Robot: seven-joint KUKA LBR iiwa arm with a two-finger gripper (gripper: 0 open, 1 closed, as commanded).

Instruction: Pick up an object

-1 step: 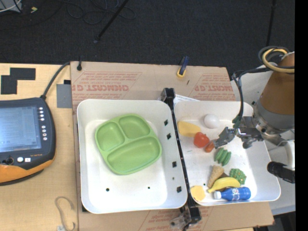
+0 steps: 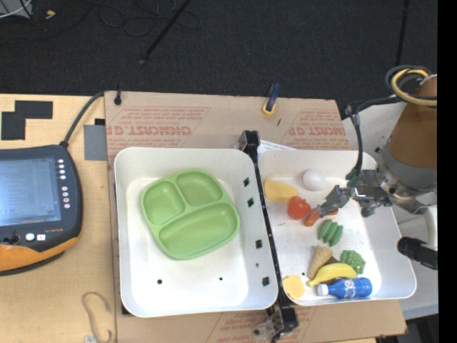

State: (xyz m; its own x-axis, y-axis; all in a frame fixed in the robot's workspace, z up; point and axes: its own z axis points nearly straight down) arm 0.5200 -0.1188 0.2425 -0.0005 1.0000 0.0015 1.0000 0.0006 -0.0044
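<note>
A cardboard-covered bench [image 2: 186,123] holds two glossy white bins. In the right bin [image 2: 407,281], the gripper [image 2: 330,207], fingers apart, hovers beside a rounded red tomato [image 2: 298,207], near a smooth white egg [image 2: 313,179].

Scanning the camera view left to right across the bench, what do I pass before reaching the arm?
Teach pendant → green divided plate in the left bin → yellow piece → red piece → white egg → arm's wrist.
</note>
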